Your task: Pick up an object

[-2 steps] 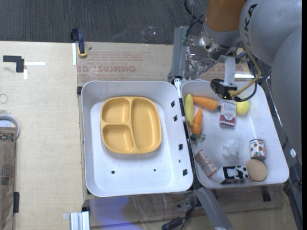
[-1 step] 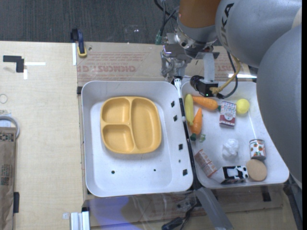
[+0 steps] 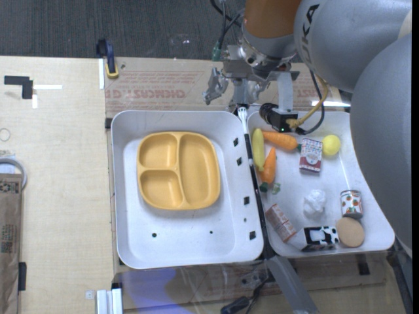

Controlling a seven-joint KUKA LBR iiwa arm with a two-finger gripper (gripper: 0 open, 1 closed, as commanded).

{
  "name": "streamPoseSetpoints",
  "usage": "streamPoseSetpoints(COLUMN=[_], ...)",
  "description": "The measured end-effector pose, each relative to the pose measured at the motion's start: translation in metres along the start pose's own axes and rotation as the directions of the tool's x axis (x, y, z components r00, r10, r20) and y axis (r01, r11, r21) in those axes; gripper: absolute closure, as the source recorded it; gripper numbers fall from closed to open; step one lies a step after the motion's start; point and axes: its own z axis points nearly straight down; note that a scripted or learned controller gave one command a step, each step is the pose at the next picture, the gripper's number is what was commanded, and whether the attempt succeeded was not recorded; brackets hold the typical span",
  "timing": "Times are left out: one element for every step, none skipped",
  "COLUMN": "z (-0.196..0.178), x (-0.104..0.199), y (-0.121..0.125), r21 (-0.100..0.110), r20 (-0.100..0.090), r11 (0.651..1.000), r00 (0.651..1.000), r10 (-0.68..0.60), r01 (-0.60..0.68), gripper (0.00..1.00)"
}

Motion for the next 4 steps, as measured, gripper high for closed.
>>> streamPoseSetpoints(z=[0.094, 0.093, 0.085, 0.094], x=[-0.107, -0.176, -0.178, -0.19], y=[-0.004, -0.057, -0.057, -0.072], r21=[0.0, 0.001, 0.003, 0.003], r20=[0.0, -0.001, 0.0, -0.001], r11=[0.981, 0.971, 0.97, 0.953], r00=[0.981, 0.971, 0.97, 0.953], r10=[0.196, 0.24, 0.243, 0.303], r01=[-0.196, -0.24, -0.243, -0.303], gripper=[0.0, 0.0, 1.0, 1.0])
